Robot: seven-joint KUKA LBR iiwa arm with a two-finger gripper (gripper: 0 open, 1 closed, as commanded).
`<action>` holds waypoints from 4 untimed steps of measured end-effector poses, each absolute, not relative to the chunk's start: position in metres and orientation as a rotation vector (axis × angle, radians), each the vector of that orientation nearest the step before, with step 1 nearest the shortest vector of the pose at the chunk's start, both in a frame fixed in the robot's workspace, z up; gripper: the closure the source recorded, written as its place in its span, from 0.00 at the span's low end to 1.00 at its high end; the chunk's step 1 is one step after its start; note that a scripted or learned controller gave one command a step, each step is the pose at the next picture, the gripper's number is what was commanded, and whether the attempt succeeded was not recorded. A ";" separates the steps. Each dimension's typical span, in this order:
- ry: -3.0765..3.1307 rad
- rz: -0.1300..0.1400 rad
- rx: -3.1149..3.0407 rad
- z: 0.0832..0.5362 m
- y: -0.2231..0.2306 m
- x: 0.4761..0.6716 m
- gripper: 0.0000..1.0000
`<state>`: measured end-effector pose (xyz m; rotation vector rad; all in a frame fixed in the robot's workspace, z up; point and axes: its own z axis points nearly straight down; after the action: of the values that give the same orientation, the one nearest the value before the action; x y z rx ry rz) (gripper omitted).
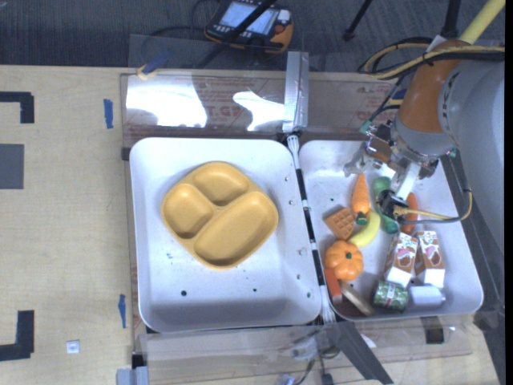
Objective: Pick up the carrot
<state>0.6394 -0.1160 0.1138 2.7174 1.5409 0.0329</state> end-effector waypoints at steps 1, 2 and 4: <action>1.874 0.043 2.485 0.107 -0.119 0.626 0.00; 1.871 0.048 2.486 0.117 -0.118 0.627 1.00; 1.832 0.003 2.548 0.206 -0.059 0.617 1.00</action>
<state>0.6167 -0.0588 0.2064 2.5475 1.8320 0.0027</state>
